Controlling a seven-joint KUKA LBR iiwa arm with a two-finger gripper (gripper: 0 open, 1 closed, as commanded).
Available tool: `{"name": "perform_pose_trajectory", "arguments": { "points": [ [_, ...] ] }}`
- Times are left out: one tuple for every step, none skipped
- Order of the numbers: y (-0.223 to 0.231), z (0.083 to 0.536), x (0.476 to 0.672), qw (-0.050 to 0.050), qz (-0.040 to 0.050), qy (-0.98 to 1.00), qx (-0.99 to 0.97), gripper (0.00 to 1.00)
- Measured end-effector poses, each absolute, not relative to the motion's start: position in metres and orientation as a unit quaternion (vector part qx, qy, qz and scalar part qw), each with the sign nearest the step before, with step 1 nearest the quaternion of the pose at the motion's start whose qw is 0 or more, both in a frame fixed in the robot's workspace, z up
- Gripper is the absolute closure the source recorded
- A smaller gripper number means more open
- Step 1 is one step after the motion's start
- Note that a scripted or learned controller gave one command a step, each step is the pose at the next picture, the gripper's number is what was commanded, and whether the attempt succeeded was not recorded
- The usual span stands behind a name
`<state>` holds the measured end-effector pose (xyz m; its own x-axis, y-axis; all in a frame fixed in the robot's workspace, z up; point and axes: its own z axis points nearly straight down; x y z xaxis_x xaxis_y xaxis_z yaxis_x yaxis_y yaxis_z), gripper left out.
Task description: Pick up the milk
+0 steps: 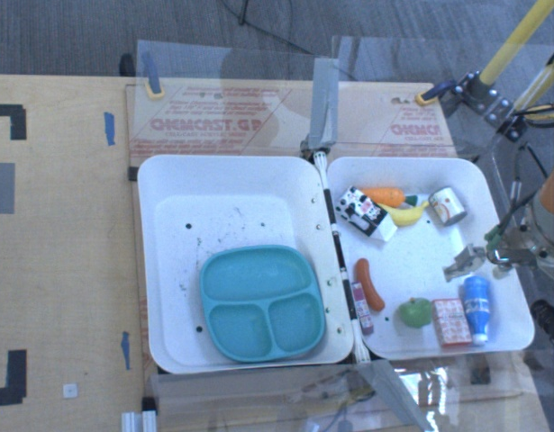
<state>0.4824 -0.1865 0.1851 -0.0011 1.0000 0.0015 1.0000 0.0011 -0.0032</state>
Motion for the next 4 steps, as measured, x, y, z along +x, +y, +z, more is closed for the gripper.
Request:
{"name": "perform_pose_trajectory", "arguments": {
  "points": [
    [-0.159, 0.105, 0.592, 0.0, 0.0, -0.764, -0.646, 0.0],
    [-0.186, 0.085, 0.646, 0.008, 0.0065, -0.59, -0.807, 0.0],
    [-0.206, 0.177, 0.645, 0.0, 0.001, -0.515, -0.857, 0.0],
    [-0.196, 0.091, 0.582, 0.001, 0.0011, -0.45, -0.893, 0.0]
  ]
}}
